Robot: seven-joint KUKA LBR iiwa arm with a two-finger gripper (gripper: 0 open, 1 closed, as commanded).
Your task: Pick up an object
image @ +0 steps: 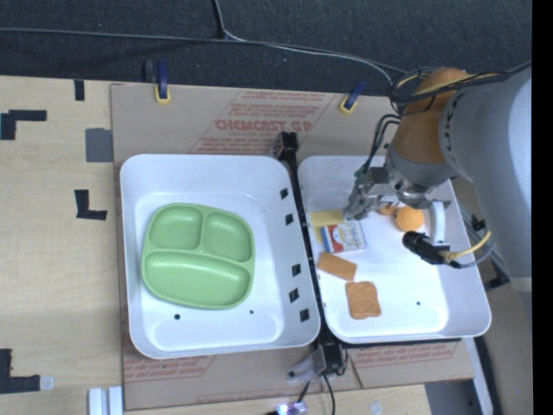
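Even, fairly bright light falls from above; both white bins [285, 335] look washed, with mild glare on the floor just beyond my hand [359, 204]. Shadows are soft and short, pooling under my hand and along the bin walls. The picture is slightly soft and grainy throughout. Behind my hand, my own arm [501, 171] blurs into a pale grey mass.

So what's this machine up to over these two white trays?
A grey robot arm reaches in over the right bin, its pincer low above a small pile: a yellow piece, a little packet, two orange-brown pieces and an orange ball. Nothing looks lifted yet. The left bin holds a green divided plate.
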